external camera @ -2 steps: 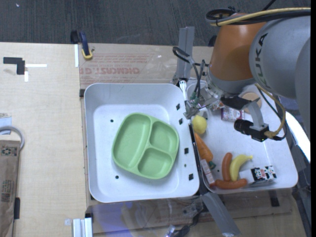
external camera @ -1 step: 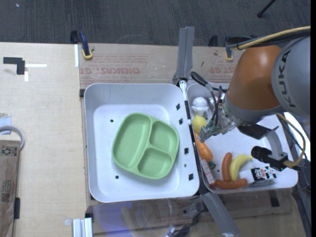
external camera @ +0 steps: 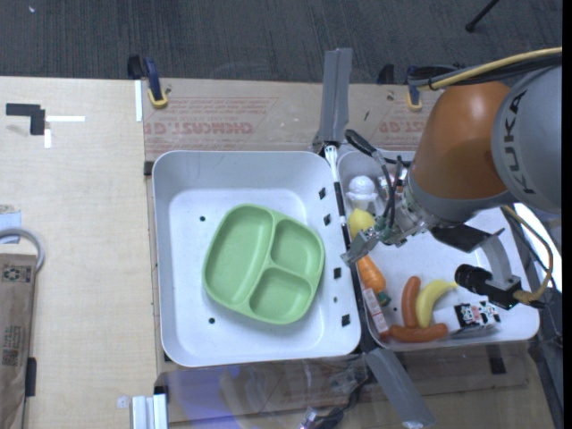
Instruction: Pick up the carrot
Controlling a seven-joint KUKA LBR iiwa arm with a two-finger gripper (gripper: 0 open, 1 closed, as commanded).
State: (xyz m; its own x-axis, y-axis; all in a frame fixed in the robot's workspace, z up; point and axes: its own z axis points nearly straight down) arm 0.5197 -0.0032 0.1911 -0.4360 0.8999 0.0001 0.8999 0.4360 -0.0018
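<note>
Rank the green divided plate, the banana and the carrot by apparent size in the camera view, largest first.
1. green divided plate, by far the largest.
2 and 3. banana and carrot look about alike; the gripper hides the carrot's upper end, so no ranking.

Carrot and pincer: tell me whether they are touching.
Cannot tell. In the camera view the pincer sits right at the upper end of the carrot, but the wrist overlaps that spot, so neither contact nor a gap shows plainly.

Bright, even overhead light. The white bins (external camera: 179,239) are nearly washed out, with glare on their rims. Shadows are soft, and focus is slightly soft throughout.
</note>
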